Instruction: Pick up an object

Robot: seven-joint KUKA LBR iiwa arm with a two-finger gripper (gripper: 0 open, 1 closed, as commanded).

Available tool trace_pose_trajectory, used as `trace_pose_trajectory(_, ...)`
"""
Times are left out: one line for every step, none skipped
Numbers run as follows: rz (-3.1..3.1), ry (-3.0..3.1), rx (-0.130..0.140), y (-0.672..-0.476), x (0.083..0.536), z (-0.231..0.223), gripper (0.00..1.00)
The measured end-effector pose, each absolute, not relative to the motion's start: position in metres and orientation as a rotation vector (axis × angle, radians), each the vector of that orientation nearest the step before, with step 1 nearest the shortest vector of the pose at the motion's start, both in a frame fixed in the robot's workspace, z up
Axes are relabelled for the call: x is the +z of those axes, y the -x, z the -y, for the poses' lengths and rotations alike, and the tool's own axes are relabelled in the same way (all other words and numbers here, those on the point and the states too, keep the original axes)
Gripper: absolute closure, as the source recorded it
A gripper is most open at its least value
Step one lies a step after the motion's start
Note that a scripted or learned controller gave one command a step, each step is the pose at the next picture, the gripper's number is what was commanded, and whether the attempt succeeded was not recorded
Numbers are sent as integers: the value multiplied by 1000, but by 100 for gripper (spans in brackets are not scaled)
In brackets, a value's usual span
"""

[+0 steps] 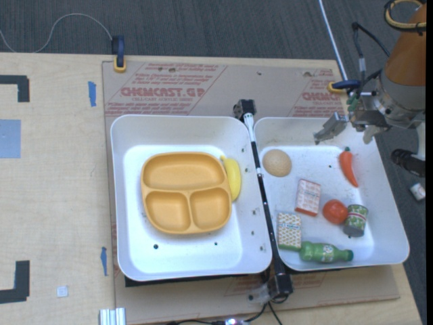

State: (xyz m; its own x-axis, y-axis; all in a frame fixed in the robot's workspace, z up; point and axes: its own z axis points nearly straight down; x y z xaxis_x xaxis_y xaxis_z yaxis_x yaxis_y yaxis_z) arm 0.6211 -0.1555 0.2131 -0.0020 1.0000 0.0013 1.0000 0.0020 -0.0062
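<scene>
I'm hovering my gripper over the right bin's far rim, jaws spread and pinching nothing, nearing the carrot.

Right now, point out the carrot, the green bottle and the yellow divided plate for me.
carrot [348, 168], camera view, middle of its orange body.
green bottle [323, 252], camera view, middle of its body.
yellow divided plate [184, 172], camera view, floor of its long top compartment.

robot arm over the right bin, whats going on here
The gripper hangs over the right bin's far edge, holding nothing. Below it lie a carrot, egg, tomato, can, two small cartons and a green bottle. The left bin holds a yellow divided tray with a banana beside it.
</scene>
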Motion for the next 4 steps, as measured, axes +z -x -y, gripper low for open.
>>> trace_pose_trajectory(2221,2217,3,-596,94,133,0)
trace_pose_trajectory(2231,2229,-7,-544,87,104,0)
trace_pose_trajectory(2236,2241,2,-546,96,110,100)
trace_pose_trajectory(2222,2215,5,-493,182,8,100)
